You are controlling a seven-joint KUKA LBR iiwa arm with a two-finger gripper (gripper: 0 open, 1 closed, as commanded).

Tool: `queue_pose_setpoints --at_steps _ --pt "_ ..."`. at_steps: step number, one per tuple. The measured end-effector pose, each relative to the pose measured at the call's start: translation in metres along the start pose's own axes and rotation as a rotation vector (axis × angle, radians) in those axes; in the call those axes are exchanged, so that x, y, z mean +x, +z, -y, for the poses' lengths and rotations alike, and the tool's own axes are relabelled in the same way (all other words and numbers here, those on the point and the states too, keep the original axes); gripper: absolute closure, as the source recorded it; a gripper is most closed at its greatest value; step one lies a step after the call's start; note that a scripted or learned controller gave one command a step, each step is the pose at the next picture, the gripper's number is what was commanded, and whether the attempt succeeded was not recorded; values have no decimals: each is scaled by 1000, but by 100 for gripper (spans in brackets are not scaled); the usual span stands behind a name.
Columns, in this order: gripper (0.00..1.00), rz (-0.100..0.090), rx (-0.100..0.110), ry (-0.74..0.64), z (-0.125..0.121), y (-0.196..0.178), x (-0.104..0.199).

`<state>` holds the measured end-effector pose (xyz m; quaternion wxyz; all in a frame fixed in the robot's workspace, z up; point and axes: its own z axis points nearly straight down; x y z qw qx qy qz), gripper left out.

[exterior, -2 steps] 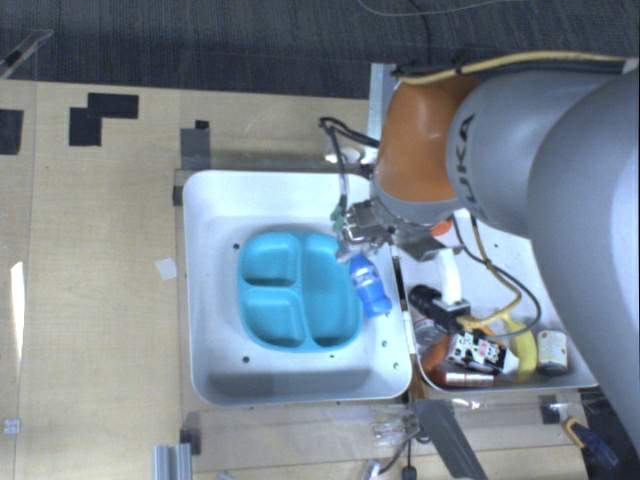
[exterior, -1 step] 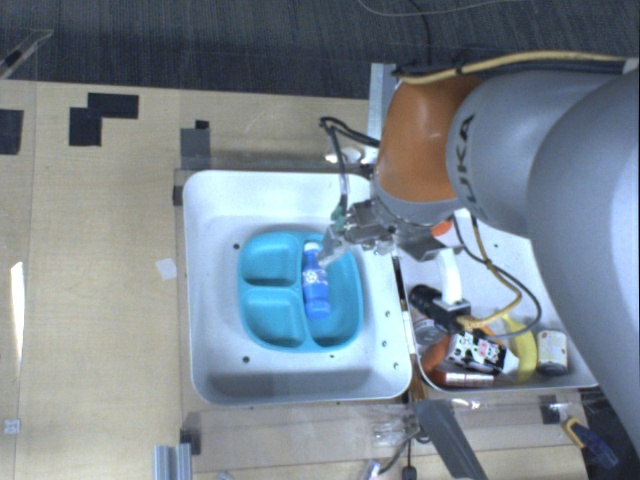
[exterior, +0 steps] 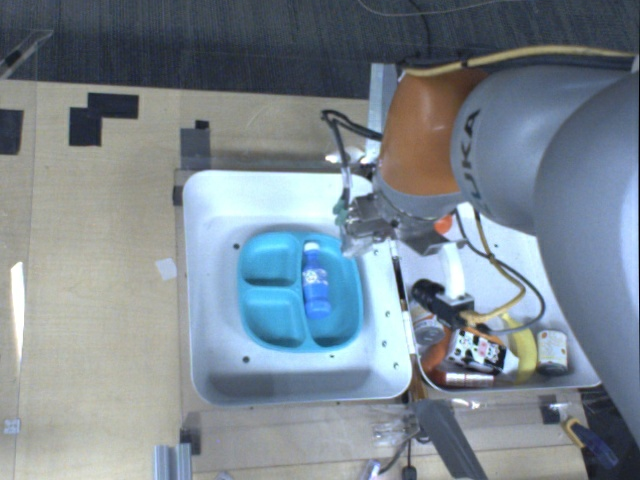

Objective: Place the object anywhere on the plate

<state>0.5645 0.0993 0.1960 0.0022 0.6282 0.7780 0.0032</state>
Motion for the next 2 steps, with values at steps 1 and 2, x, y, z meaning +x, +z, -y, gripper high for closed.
queue_pose_setpoints --at_steps 1,2 --pt "0 0 0 0 0 0 0" --pt "0 1 2 -31 -7 -56 -2"
